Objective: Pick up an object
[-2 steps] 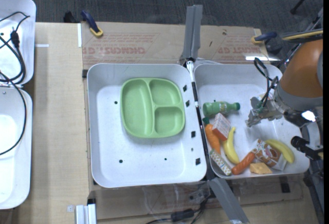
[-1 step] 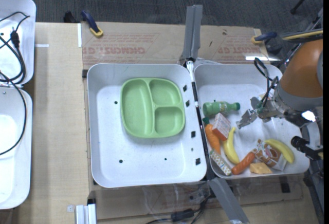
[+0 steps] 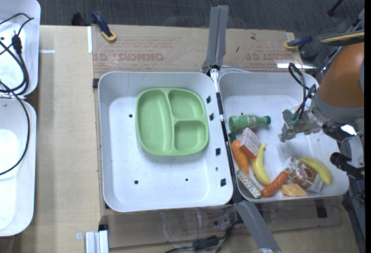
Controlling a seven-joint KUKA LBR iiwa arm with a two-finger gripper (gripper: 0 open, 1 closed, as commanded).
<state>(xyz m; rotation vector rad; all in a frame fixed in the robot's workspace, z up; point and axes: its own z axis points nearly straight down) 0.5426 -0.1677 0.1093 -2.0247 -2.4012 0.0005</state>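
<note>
The right bin (image 3: 264,88) holds a green bottle (image 3: 248,122) lying on its side, a small red-and-white carton (image 3: 250,143), a carrot (image 3: 239,156), a yellow banana (image 3: 260,166) and an orange sausage (image 3: 273,184). A bread packet (image 3: 302,175), a second banana (image 3: 319,169) and a cheese wedge (image 3: 294,190) lie at the front right. My gripper (image 3: 288,129) hangs over bare bin floor in the right half of this bin, to the right of the bottle and behind the bread packet. It is small and dark, and I see no object in it.
The left bin (image 3: 107,147) contains a green three-compartment plate (image 3: 172,121). A grey divider post (image 3: 218,37) rises between the bins at the back. Cables (image 3: 301,86) loop beside the wrist, and the arm's orange band (image 3: 346,75) overhangs the right bin's far edge.
</note>
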